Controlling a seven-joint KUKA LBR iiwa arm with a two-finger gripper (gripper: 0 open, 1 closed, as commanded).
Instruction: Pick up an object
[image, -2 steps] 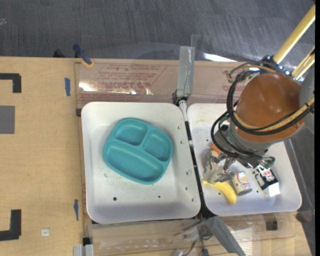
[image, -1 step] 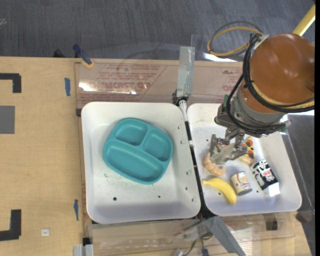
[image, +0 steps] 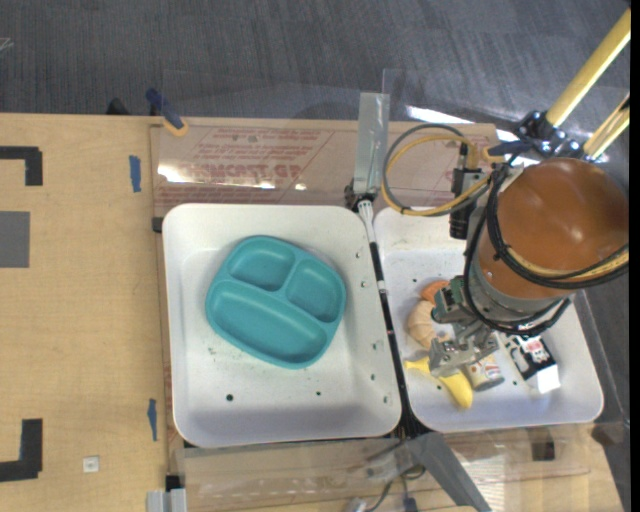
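Note:
My gripper (image: 462, 350) is low in the right bin (image: 580, 410), under the grey arm and its orange band (image: 550, 225). It hangs over a small heap of objects. A yellow banana-shaped piece (image: 452, 386) lies just below it toward the front. A tan rounded object (image: 420, 320) sits to its left, with an orange piece (image: 434, 292) behind that. A small red and white item (image: 488, 375) is right beside the gripper. Whether anything is held is hidden by the wrist.
A teal divided plate (image: 276, 300) lies in the left bin (image: 190, 400). A white and black little box (image: 537, 364) rests at the right bin's right side. Yellow and black cables (image: 425, 170) loop behind the bins.

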